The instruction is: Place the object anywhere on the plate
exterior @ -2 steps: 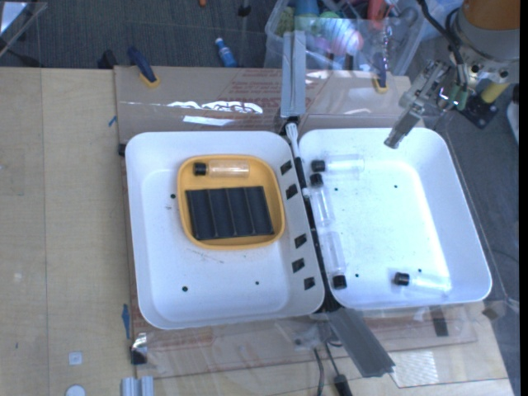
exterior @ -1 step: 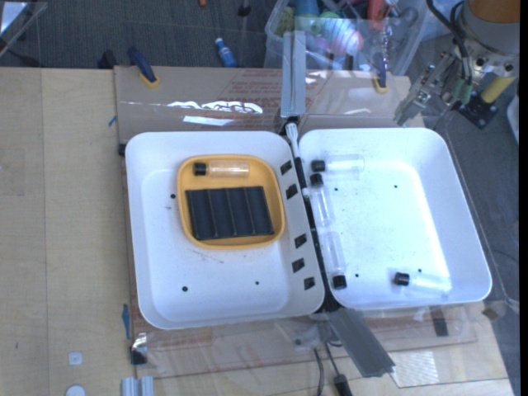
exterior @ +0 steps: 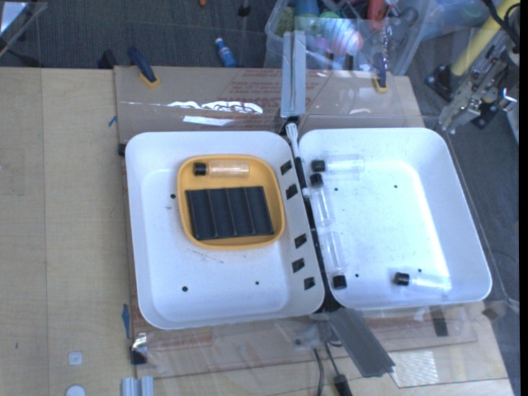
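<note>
Plate (exterior: 186,218): yellow, in the left bin (exterior: 214,291), bearing a dark ribbed block (exterior: 229,211).
Capped tube (exterior: 219,169): clear, lying on the plate's far edge, just beyond the block.
Right bin (exterior: 396,221): holds more clear tubes, one near its front edge (exterior: 421,281).
Gripper state: cannot tell.

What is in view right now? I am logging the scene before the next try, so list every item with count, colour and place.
Bins: two, white, side by side on the bench.
Plate: one, yellow with a dark ribbed middle, in the left bin.
Tube on plate: one, clear with a black cap, at the plate's top edge.
Tubes in right bin: about four, clear with black caps, along the left wall, top and lower right.
Box of toys: one, clear, behind the bins.
Gripper: upper right, beyond the bins.
</note>
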